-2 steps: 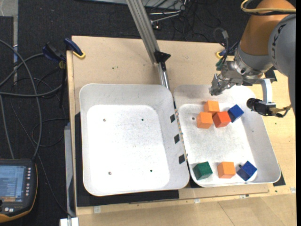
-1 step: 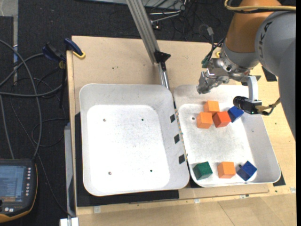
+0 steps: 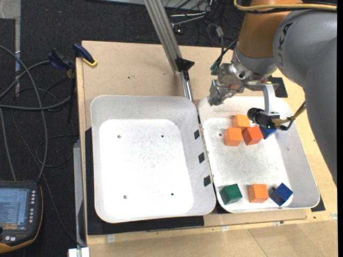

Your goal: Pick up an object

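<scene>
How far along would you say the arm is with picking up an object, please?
Nothing looks picked yet. The gripper is over the far left corner of the right bin, with no object seen between its fingers. The orange blocks, red-orange block, green block and blue block all lie in the bin. Reaching one, grasping and lifting remain.
</scene>
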`<move>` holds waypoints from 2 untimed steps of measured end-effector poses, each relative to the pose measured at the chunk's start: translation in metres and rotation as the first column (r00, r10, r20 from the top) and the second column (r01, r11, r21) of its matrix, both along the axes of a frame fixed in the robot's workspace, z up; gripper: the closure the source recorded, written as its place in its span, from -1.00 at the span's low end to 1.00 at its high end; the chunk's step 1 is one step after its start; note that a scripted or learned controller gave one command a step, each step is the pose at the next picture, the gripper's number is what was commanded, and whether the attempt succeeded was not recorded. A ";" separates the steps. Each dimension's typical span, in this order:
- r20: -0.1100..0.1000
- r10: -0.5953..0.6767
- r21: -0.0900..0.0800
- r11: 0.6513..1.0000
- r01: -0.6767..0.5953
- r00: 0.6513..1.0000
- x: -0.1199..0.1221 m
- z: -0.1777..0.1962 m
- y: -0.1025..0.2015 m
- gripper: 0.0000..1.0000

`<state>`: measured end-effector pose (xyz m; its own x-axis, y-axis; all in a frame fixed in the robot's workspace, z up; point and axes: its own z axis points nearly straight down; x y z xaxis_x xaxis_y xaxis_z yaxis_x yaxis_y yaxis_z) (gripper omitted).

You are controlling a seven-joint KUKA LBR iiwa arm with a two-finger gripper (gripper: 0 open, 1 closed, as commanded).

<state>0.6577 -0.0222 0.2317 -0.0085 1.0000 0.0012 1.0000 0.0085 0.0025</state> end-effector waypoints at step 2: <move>-0.001 -0.001 0.000 1.000 0.001 1.000 -0.007 0.005 0.103 1.00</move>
